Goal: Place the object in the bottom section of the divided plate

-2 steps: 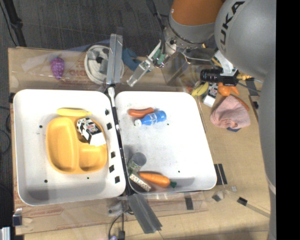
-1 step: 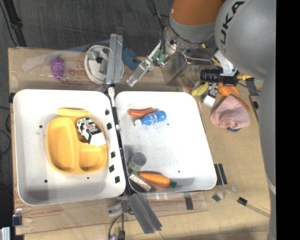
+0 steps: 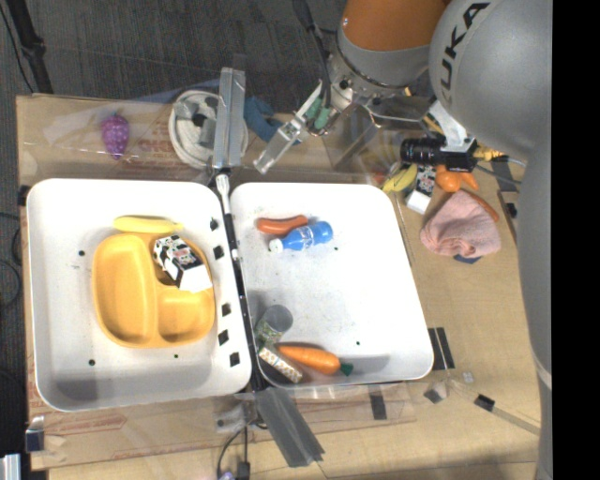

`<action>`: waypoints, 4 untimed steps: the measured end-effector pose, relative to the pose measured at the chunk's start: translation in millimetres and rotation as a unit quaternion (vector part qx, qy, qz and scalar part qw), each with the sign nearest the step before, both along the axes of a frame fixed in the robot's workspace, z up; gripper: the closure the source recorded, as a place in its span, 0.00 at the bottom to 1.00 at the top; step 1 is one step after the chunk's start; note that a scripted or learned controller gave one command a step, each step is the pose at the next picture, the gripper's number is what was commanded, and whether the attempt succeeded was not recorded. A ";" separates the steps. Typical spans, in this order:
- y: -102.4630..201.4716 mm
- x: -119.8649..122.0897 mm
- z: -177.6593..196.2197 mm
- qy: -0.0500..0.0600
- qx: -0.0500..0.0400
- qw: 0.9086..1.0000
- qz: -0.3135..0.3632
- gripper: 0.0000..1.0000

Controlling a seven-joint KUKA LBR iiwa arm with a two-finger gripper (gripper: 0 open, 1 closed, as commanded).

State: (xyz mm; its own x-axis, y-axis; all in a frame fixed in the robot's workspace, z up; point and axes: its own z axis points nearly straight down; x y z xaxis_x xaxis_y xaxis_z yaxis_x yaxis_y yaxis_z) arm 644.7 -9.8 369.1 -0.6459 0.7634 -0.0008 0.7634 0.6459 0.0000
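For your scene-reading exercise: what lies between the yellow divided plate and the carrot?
In the camera view, between the divided plate and carrot lie the bins' adjoining rims and a grey can.

The arm is smooth, rounded grey casing with part of the black "KUKA" lettering showing on it. An orange band rings it above the wrist. Below hangs the gripper, with pale translucent fingers and green fittings.

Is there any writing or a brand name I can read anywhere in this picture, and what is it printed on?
"UKA": large dark letters on the grey robot arm at the top right, cut off by the picture's edge.
Blue plastic bottle in the right white bin: its label is too small to read.
Black-and-white patterned box on the yellow divided plate: its print is too blurred to read.
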 end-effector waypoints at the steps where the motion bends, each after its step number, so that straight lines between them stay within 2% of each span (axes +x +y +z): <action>1: 0.0 0.0 0.0 0.000 0.000 1.000 0.000 0.00; 4: 0.0 0.0 0.0 0.000 0.000 1.000 0.000 0.00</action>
